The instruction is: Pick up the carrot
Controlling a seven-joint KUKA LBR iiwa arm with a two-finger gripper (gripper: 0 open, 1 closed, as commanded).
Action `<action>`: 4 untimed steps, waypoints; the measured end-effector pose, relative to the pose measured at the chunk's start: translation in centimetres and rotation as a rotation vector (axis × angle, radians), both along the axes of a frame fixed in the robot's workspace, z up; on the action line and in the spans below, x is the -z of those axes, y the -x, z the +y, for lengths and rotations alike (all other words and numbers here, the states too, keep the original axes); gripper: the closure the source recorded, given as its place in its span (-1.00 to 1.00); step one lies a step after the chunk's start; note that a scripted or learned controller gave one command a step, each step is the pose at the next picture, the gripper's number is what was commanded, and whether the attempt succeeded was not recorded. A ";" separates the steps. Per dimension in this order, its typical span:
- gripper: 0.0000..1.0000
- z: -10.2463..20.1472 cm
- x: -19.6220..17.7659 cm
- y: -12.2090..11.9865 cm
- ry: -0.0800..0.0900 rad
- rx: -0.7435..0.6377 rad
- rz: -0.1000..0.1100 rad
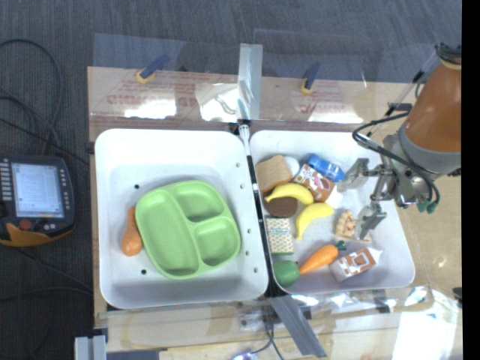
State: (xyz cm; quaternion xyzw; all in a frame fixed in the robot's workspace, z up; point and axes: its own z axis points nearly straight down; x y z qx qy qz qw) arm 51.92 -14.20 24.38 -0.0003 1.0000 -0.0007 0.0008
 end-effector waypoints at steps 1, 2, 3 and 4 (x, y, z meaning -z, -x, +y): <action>-1.00 3.4 15.3 1.1 0.002 -0.042 -0.011; -1.00 3.5 15.2 2.4 0.005 -0.231 -0.020; -1.00 4.0 15.2 1.4 0.013 -0.702 -0.014; -1.00 4.2 15.2 2.1 0.013 -0.750 -0.020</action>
